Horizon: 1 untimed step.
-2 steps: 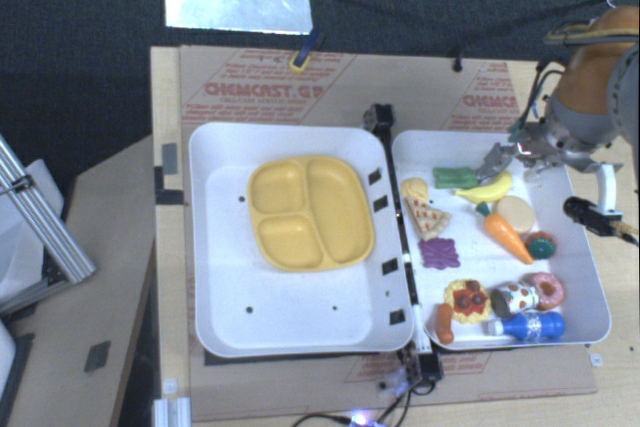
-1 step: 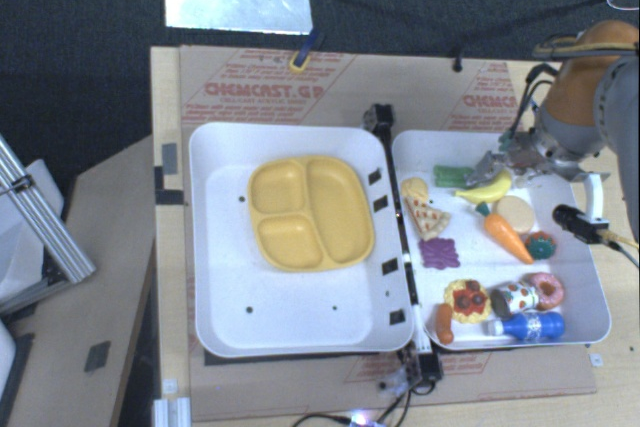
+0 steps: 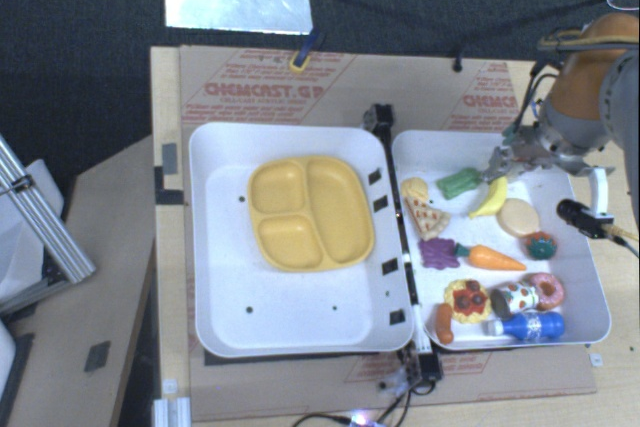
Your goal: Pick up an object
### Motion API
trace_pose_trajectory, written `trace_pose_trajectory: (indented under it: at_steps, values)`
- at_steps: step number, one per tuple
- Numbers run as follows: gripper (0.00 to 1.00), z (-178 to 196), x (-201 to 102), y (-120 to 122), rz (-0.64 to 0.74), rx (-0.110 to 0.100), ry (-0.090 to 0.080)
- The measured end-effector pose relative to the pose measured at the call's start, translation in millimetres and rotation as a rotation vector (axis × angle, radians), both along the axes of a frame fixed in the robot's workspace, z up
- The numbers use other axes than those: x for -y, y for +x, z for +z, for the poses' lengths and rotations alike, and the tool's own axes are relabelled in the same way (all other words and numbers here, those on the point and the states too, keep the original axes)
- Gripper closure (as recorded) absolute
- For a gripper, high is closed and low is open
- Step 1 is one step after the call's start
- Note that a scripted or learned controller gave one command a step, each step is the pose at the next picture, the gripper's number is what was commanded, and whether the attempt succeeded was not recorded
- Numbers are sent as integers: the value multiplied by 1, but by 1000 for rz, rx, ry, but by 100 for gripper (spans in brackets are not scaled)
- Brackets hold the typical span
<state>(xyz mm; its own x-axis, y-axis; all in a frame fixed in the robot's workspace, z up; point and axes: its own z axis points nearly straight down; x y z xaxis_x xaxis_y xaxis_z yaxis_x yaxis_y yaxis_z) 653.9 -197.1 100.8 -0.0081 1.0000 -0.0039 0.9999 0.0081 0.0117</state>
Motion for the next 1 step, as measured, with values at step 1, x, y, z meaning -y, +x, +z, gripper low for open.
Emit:
trace_pose_trajectory:
  at_steps: [1]
  values:
    - [100, 46, 3, -3, -5, -5, 2]
